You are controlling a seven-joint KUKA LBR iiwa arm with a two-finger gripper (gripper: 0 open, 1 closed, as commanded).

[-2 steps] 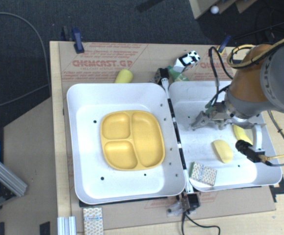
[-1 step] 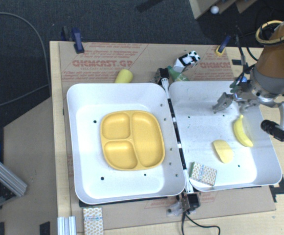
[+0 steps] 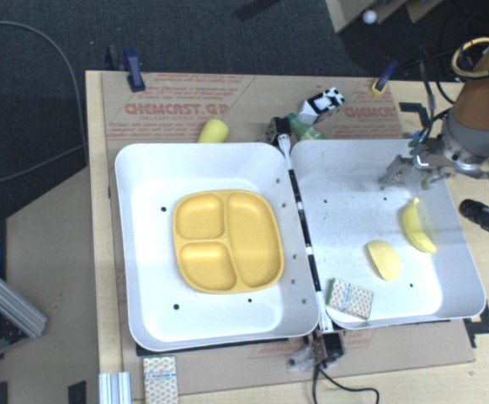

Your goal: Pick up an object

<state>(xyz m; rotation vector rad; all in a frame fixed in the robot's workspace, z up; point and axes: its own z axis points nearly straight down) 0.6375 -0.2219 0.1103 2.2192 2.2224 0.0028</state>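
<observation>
Camera view: approach step, gripper (image 3: pixel 406 173) splayed wide and empty above the banana (image 3: pixel 416 226); next it must descend and clamp on the banana.

We read red print, "CHEMCAST GP", on the brown board (image 3: pixel 177 108) covering the worktop behind the bins.
</observation>
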